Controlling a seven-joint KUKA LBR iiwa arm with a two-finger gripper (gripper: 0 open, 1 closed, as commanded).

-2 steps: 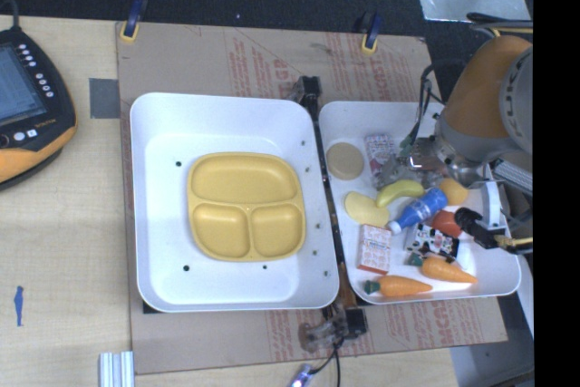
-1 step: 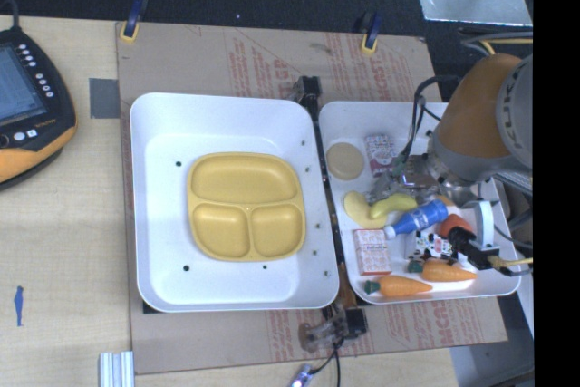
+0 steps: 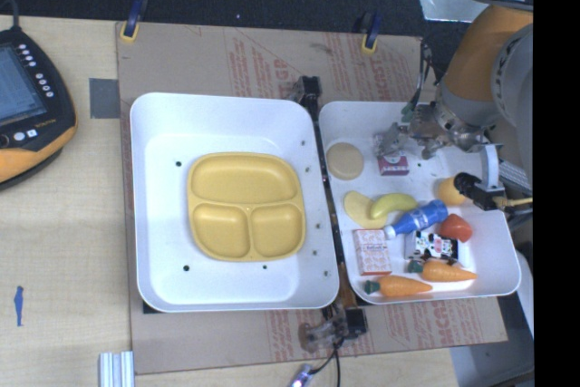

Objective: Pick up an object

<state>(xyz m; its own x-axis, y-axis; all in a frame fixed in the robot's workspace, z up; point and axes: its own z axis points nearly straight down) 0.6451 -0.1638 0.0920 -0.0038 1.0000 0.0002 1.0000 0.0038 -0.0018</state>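
Observation:
My gripper [image 3: 396,143] hangs over the back of the right bin [image 3: 504,284], reaching in from the right. Directly under it lies a small maroon and white carton [image 3: 392,164]; I cannot tell whether the gripper touches it. Lying in the same bin are a tan round biscuit [image 3: 345,160], a yellow banana [image 3: 393,203], a blue bottle [image 3: 419,218], a red tomato [image 3: 457,227], a red and white box [image 3: 372,250], a black and white patterned item [image 3: 433,245] and two carrots [image 3: 404,286] [image 3: 448,271].
The left bin [image 3: 154,149] holds a yellow divided tray [image 3: 246,204]. A yellow-orange item [image 3: 448,189] lies by the right bin's right wall, under the arm. A teach pendant [image 3: 23,109] sits at the bench's far left. Clamps [image 3: 133,16] hold the cardboard sheet at the back.

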